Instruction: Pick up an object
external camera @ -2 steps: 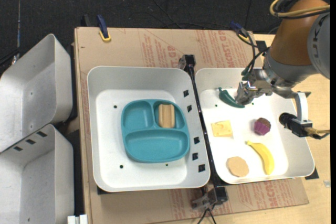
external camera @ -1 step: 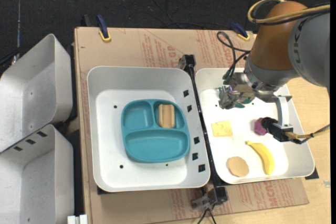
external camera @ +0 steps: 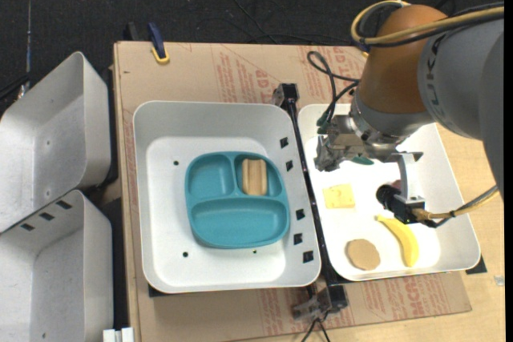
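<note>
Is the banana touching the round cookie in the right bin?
Apart. The camera view shows a strip of white bin floor between the banana and the round cookie.

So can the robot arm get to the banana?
Probably yes. The banana lies uncovered in the right bin, apart from the round cookie, and the end effector hangs over that same bin.

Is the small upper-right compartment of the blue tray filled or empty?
Filled. The blue tray holds a tan bread-like piece lying in that compartment.
</note>
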`<state>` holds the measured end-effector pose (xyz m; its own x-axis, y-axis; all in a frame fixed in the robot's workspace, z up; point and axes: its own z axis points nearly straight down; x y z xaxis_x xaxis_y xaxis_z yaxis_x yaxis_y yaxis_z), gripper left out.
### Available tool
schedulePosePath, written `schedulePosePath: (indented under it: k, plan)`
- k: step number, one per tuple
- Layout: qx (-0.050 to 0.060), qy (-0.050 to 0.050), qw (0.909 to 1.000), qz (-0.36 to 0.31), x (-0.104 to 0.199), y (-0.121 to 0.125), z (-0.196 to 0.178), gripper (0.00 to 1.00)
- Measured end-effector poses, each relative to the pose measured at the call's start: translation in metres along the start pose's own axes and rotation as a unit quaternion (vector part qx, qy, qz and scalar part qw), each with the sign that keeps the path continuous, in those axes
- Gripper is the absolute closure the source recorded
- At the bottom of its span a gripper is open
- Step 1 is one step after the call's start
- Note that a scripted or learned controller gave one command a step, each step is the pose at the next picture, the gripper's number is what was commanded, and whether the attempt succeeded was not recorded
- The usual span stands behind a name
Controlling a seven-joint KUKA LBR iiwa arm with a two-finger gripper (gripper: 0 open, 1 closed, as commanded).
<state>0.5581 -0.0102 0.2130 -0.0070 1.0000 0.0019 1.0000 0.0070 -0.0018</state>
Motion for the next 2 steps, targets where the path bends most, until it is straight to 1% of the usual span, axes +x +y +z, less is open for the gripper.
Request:
schedulePosePath:
  k: [1,2]
  plan:
    - [0.0,0.0,1.0,-0.001,0.049,-0.009,0.005,1.0]
    - [0.0,0.0,1.0,-0.001,0.101,-0.027,0.0,1.0]
